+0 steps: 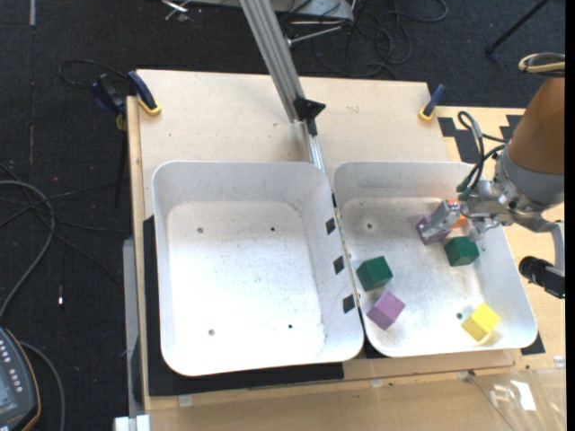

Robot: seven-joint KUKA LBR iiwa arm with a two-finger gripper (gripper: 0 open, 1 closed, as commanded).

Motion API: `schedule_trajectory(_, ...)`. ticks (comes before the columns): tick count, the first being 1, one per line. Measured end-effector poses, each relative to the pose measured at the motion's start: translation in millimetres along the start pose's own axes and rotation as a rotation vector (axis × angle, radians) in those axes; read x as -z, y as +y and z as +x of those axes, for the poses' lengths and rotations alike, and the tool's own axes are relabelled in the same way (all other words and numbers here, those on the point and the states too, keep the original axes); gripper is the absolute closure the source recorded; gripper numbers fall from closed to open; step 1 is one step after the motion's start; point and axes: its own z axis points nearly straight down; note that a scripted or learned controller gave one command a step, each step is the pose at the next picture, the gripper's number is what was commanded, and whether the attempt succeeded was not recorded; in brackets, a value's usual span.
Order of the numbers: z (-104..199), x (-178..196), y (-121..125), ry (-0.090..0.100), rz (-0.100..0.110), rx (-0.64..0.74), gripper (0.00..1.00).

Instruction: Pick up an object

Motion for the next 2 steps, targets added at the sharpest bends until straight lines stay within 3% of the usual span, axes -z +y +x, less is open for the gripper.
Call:
schedule_trajectory(1,4,23,-15,0.000,-0.002,0.000,0.00)
schedule_trajectory(2,-30,-67,-13,0.000,0.008,-0.003,0.00)
